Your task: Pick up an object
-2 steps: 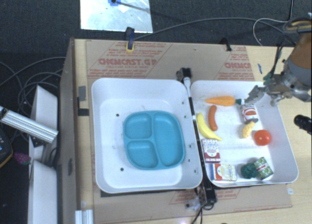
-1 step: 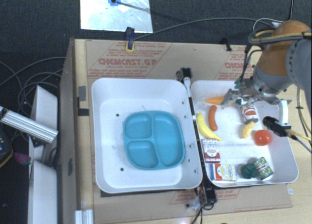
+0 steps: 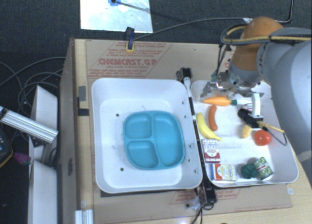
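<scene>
Gripper (image 3: 220,85) position: from my remote station I read it low over the far corner of the right bin (image 3: 290,167), just beyond the carrot (image 3: 217,101) that lies across that end. Its metal fingers are small and blurred against the white wall, so I cannot tell how far apart they stand, and I see nothing between them. The nearest candidate is the carrot, an orange tapered piece with a green tip pointing toward the arm. I judge it to be a light, rigid, smooth plastic toy; it is likely to roll or squirt out if pinched near the narrow end, so I would take it across the thick middle, fingers set square to its long axis. Just beside it toward the camera lie a sausage (image 3: 212,117) and a banana (image 3: 206,126), close enough to foul a wide approach. A tomato (image 3: 262,138) sits well apart toward the arm side; being round and slick, it offers a poorer hold. Small cartons (image 3: 210,151) and a green item (image 3: 249,170) occupy the near end. The left bin (image 3: 105,101) holds a blue divided plate (image 3: 153,139), which I judge too flat and broad for these fingers to take from above.
</scene>
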`<action>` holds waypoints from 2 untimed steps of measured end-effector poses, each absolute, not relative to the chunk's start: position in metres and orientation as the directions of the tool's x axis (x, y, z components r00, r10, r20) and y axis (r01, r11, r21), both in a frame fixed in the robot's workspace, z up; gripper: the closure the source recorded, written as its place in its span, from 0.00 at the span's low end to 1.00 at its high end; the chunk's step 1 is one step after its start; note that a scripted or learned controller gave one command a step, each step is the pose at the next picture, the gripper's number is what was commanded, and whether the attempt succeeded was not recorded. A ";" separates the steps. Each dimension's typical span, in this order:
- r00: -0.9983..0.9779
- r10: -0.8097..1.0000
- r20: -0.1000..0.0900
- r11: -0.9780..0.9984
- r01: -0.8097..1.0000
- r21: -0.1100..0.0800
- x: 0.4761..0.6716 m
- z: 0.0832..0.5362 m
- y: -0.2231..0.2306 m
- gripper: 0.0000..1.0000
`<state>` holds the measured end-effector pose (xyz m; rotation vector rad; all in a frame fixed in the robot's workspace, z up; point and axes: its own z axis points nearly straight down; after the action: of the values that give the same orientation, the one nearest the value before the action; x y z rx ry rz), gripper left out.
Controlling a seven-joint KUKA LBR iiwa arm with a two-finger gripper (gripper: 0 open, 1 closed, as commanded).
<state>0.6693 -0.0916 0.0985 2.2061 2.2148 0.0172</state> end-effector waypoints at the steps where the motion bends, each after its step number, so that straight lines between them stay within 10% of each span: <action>1: -0.007 1.000 -0.009 0.007 1.000 0.027 0.672 0.112 -0.093 1.00; 2: -0.008 1.000 -0.009 0.008 1.000 0.027 0.671 0.112 -0.093 0.00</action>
<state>0.6714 -0.0935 0.1118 2.1951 2.2122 0.0197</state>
